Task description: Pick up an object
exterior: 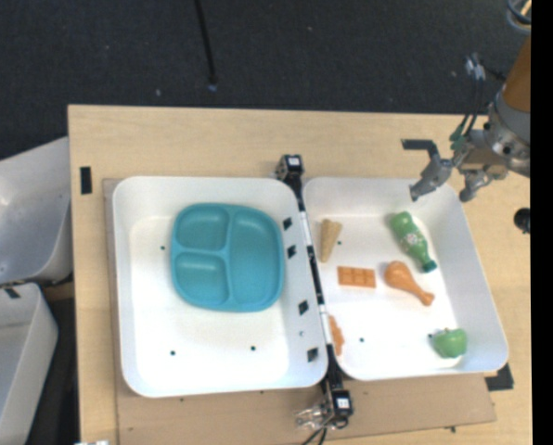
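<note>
The tool (448, 182) hovers over the far right corner of the right bin (369, 364), its two fingers spread apart with nothing between them. It hangs up and to the right of the green bottle (412, 240), near it but not touching. The arm (508, 123) comes in from the right edge above it.

Taking the green bottle as the landmark: it lies on its side in the right bin, tilted, its label facing up. Just below it and slightly left lies an orange drumstick-shaped toy (408, 282), close to the bottle's lower end; whether the two touch is hard to tell. Left of that sits a flat orange waffle-like piece (356, 277). Further left of the bottle, near the divider between the bins, a tan cone (329, 237) points downward. Well below the bottle, in the near right corner, rests a small green round thing (449, 343), and far down-left by the divider there is a small orange piece (336, 334). Across the divider, well left of the bottle, a teal sectioned plate (227, 256) lies in the left bin (147, 360).

The step in hand looks like the approach: no target has been reached and nothing is lifted. The bottle seems the likeliest pick, being nearest. The next move would call for shifting the tool down and left until it is centred over the bottle, turning the fingers to straddle its narrow width across the long axis, then descending and closing. The round body may roll or slip out, and the drumstick nearby leaves little room at that end.
</note>
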`<state>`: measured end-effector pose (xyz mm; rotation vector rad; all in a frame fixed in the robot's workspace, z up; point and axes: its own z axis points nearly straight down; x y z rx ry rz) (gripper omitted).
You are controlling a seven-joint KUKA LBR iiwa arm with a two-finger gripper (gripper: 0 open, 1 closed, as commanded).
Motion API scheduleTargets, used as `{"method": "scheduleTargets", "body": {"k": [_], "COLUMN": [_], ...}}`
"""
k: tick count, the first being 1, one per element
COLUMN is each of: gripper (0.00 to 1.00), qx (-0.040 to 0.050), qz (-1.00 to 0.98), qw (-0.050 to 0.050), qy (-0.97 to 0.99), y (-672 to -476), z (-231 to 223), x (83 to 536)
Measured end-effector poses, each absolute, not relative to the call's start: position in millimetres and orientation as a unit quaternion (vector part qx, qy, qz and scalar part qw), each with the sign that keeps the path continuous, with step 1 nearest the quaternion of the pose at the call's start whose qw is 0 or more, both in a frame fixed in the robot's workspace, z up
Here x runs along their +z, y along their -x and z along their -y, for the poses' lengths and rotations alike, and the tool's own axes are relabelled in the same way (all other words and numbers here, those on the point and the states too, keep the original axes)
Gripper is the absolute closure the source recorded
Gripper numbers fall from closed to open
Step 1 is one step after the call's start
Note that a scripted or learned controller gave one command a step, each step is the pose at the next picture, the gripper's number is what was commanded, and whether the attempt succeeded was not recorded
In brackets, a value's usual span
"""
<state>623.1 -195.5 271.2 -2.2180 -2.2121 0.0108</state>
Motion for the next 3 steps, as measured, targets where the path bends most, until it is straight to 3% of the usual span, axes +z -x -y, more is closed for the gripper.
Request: {"method": "scheduleTargets", "body": {"k": [1,3], "gripper": [0.00,0.00], "qx": [-0.0005,0.0016], "qz": [0.707,0.707], "qw": [-0.001,0.001], "qy": [0.707,0.707], "y": [-625.1,-618.5], "z": [195,185], "x": [279,187]}}
